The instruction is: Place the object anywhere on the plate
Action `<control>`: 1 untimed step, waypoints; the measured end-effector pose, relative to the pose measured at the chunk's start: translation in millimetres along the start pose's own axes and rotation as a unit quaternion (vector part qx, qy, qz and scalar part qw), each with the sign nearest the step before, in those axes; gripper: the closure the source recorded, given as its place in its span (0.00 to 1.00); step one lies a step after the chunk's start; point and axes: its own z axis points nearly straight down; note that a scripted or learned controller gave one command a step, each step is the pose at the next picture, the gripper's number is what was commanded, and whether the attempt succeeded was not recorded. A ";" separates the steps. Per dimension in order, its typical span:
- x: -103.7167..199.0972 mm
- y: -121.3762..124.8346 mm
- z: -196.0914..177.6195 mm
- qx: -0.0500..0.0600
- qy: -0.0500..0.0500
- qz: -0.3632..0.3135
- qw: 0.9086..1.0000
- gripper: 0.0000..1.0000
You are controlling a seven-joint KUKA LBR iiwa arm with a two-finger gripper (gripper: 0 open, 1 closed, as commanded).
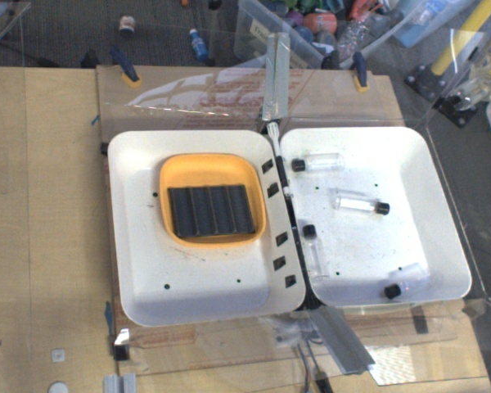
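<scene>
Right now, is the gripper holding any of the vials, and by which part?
Nothing is seen held. All four clear vials lie loose in the right bin, including one mid-bin; the orange plate sits in the left bin.

Arm's colours and markings: cannot tell.

No text, label, brand, number or sign can be read anywhere in the camera view. The white bins, the orange plate and the clear vials carry no legible marking, and the items in the storage tub beyond the bench's far edge are too small and blurred to read.
</scene>
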 end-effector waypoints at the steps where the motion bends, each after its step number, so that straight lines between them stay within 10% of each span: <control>1: -7.1 -0.8 -0.1 0.000 -0.001 -0.177 0.984 1.00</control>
